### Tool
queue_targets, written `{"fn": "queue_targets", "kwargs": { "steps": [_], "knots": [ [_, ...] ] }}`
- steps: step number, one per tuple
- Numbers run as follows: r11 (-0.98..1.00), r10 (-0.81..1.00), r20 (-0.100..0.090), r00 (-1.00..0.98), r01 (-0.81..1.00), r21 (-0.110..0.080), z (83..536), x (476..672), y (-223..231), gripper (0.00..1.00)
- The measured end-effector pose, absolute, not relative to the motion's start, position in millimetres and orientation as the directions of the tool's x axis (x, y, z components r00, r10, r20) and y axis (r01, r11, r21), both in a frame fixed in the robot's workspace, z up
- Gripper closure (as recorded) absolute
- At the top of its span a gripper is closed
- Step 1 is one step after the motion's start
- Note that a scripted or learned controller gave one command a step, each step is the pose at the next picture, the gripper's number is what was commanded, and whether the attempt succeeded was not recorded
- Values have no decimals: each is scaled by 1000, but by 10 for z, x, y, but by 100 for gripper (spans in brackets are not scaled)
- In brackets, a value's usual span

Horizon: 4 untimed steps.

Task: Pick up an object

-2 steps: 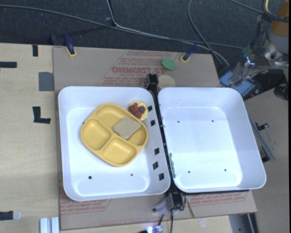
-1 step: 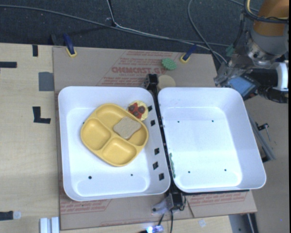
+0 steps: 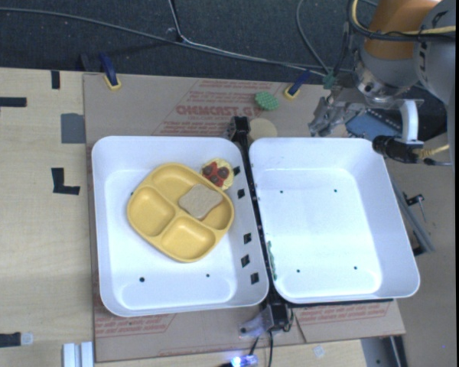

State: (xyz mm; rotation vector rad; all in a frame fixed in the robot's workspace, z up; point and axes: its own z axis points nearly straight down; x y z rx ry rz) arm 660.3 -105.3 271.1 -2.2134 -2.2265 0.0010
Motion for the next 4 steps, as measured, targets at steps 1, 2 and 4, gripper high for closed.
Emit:
{"fn": "queue_targets", "kwargs": {
  "steps": [1,2,4],
  "knots": [
    [5,1000,1,-5,1000,-3,2504,6566,-553,100],
    [5,1000,1,-5,1000,-4,2352,6417,-58,100],
    [7,1000,1,-7,1000,-2,2400,6293,987,100]
  ]
}}
